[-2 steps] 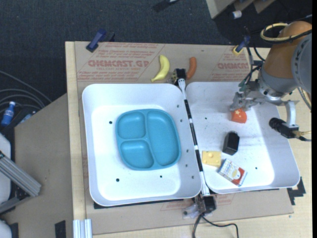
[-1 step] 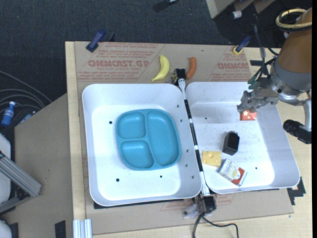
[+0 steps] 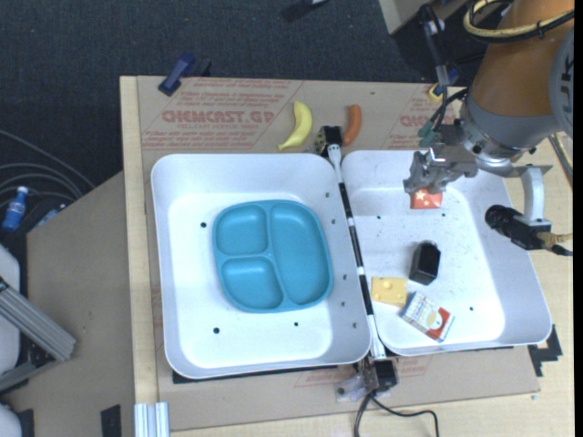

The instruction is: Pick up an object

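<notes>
We see the arm [image 3: 519, 71] coming in from the upper right, its orange band above the wrist, the wrist bent down over the far part of the right bin [image 3: 510, 271]. The pincer [image 3: 426, 185] hangs low over a small orange-red object [image 3: 425, 199] on the bin floor near the far wall. We cannot tell whether the pincer is open or closed, nor whether it touches the object; its tip and the object overlap from this angle.

In the right bin we also note a black block [image 3: 424, 262] near the middle, a yellow piece [image 3: 390, 290] close to the divider between the bins, and a small white and red packet [image 3: 427, 316] just beside it, near the front wall. These three sit close together, well apart from the orange-red object. The right half of that bin floor is bare.

The left bin [image 3: 182, 271] holds a blue divided plate [image 3: 271, 254], roughly central, with free floor all round it.

On the surface [image 3: 228, 112] behind the bins lie a banana [image 3: 297, 126] and an orange carrot-like item [image 3: 352, 124], near the bins' far rims. A black fitting [image 3: 515, 226] sits at the right bin's right rim. The arm's upper part is cut off by the frame edge.
</notes>
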`<action>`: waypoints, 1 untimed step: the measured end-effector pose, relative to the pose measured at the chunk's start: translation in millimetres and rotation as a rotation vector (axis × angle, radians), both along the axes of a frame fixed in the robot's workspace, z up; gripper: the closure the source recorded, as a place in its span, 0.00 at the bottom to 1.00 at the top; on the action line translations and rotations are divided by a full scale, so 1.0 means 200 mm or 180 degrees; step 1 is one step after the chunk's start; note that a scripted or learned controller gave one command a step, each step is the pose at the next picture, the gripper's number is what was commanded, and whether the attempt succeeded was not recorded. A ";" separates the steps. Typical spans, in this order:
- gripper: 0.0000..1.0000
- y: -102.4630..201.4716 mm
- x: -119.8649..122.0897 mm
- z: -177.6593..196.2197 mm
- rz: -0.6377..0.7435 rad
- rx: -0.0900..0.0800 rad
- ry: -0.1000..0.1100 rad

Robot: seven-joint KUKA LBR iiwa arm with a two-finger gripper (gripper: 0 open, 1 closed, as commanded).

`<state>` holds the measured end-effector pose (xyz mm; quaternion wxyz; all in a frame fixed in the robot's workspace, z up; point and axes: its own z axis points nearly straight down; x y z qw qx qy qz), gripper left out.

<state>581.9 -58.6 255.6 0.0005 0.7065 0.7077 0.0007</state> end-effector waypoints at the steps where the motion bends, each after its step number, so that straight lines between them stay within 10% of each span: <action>1: 1.00 0.30 0.00 -0.04 -0.0003 0.0003 0.0014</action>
